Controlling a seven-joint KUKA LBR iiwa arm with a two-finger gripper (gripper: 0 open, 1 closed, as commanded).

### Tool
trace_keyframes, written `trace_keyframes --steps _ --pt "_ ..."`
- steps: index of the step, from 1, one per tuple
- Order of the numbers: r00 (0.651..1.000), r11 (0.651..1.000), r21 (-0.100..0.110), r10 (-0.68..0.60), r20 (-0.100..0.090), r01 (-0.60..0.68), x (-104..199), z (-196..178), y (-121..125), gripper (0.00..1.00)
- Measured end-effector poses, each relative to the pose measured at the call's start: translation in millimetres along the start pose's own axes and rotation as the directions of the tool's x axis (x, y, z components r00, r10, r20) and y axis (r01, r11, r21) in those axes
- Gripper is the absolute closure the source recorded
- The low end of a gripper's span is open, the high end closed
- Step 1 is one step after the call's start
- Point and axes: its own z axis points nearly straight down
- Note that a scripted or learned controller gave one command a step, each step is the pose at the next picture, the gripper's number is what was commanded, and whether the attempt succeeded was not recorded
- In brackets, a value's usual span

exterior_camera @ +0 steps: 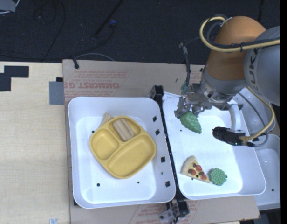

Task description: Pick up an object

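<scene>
Cardboard-topped bench (111, 80) bears 2 white bins (83, 125); gripper (187, 110) touches green toy (191, 122), grasp unclear.

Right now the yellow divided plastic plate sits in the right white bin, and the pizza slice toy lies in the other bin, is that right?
Not quite. The camera view shows the yellow divided plastic plate in the left white bin, not the right one. The pizza slice toy does lie in the other bin, the right white bin.

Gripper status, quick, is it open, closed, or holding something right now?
Gripper: cannot be told; it sits right at the green leafy toy in the right bin, with no clear grasp visible.
</scene>
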Motion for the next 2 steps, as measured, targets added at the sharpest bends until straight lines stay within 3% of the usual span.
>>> trace_keyframes --steps 2 --pt "1.0 1.0 0.0 -0.001 0.001 0.001 88.5 6.7 -42.2 1.0"
